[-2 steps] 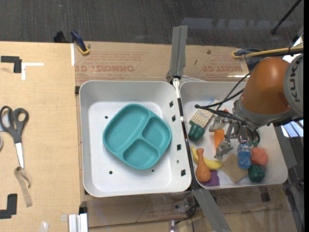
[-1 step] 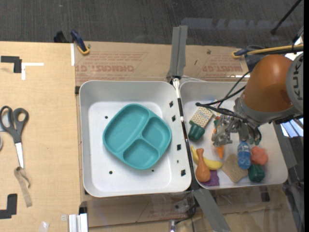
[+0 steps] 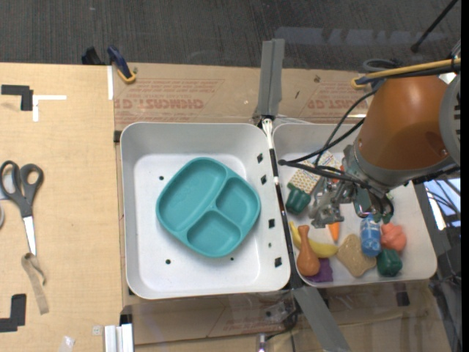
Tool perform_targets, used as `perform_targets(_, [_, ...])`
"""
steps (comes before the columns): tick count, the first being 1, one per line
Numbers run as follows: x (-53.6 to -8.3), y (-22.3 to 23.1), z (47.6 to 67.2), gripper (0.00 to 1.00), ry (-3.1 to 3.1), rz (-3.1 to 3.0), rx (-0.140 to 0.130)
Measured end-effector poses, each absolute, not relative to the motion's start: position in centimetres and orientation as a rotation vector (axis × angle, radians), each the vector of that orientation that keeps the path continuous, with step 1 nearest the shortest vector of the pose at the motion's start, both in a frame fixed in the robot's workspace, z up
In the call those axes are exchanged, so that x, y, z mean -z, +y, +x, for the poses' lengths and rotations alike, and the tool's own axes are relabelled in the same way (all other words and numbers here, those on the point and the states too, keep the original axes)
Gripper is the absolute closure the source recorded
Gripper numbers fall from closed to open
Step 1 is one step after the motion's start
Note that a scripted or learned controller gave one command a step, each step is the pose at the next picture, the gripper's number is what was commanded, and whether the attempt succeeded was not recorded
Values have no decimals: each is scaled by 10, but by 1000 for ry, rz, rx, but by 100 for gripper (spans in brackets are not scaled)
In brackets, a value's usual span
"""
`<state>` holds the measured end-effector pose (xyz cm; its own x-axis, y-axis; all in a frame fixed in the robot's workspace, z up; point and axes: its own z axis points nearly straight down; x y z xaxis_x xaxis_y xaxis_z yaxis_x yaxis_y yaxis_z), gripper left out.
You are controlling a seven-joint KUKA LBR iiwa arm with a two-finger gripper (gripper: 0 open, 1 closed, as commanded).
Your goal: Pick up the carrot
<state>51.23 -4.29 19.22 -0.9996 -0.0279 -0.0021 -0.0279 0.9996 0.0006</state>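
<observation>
- Carrot (image 3: 334,231): I see a small orange piece in the right bin (image 3: 421,266), lower right of the frame, just below the claw (image 3: 327,213) and just above the yellow banana (image 3: 316,245).
- Claw: the grey metal parts hang over the middle of the right bin, right above the carrot; I cannot tell whether they are apart or together, nor whether anything touches the carrot.
- Arm (image 3: 407,127): its wide orange band fills the upper right of the frame, with black cables running across to the left of it.
- Right bin, other things: a green cup-like piece (image 3: 297,199) at the left wall, an orange-brown pear-shaped piece (image 3: 307,258) on a purple bit (image 3: 324,272) at the lower edge, a tan slice of bread (image 3: 354,256), a blue bottle (image 3: 371,237), a salmon-coloured lump (image 3: 395,235) and a dark green lump (image 3: 389,263) beside it.
- Left bin (image 3: 139,218): a teal divided plate (image 3: 209,207) lies tilted in the centre of the frame.
- Worktop (image 3: 58,218): scissors (image 3: 22,196) lie at the left edge of the frame, well apart from both bins.
</observation>
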Motion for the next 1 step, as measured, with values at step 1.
perform_targets(1, [-208,-92,495,100,3079,-603,1])
